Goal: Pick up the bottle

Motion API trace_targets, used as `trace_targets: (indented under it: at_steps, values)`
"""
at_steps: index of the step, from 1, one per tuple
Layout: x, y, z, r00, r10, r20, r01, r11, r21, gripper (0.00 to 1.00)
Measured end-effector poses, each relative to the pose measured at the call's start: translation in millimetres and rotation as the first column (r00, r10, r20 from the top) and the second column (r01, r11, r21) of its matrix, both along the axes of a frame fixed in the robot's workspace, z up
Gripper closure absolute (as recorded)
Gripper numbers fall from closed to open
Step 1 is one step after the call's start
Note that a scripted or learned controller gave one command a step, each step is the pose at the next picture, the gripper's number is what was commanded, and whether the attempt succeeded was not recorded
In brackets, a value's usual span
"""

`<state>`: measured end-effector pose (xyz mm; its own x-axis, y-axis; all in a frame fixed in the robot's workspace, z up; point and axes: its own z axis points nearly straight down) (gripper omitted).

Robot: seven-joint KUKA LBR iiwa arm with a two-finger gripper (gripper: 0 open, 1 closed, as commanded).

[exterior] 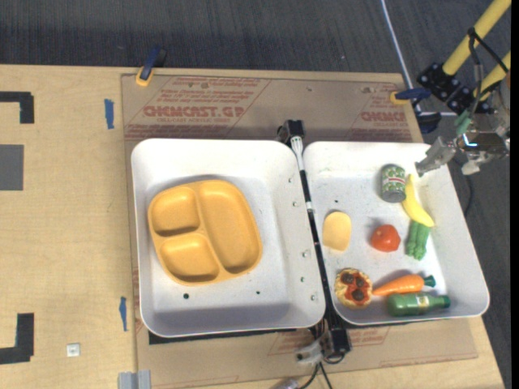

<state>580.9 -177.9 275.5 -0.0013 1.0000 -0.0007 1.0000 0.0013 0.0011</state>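
Cardboard sheeting (243, 108), printed with red lettering, covers the bench under both bins, and you can see pale wood bench top (57, 217) to its left marked with black tape and blue tape tabs. Beyond the far edge lies dark grey carpet (243, 14).

Nearest you, at the front edge of the right bin (462, 241), the bottle (418, 302) lies on its side: green, with a yellow label, its cap pointing right. Just behind it and about touching it lies a carrot (399, 284), with a small pizza piece (353, 287) to the left. Further back sit a red tomato (385, 237), a pale yellow rounded item (336, 229), and a green vegetable (418, 240) beside a banana (416, 203). A green can (393, 182) stands at the far side, touching the banana's upper end.

In the left bin (154, 298) you have a yellow divided tray (204, 230) with three compartments, lying at a slant.

At the right edge the arm is cut off by the frame, so you see little more than the gripper (427, 162), which hangs over the right bin's far right corner, well apart from the bottle. It looks small and blurred there; you cannot tell whether it is parted or closed, though nothing appears to be in it. Yellow rods (478, 31) and black clamps behind it are hard to make out.
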Motion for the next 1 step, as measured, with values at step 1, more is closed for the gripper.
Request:
trace_targets:
  at_steps: [1]
  values:
    - [0.8, 0.2, 10.5, 1.0, 0.002, 0.003, -0.002, 1.0, -0.001, 1.0]
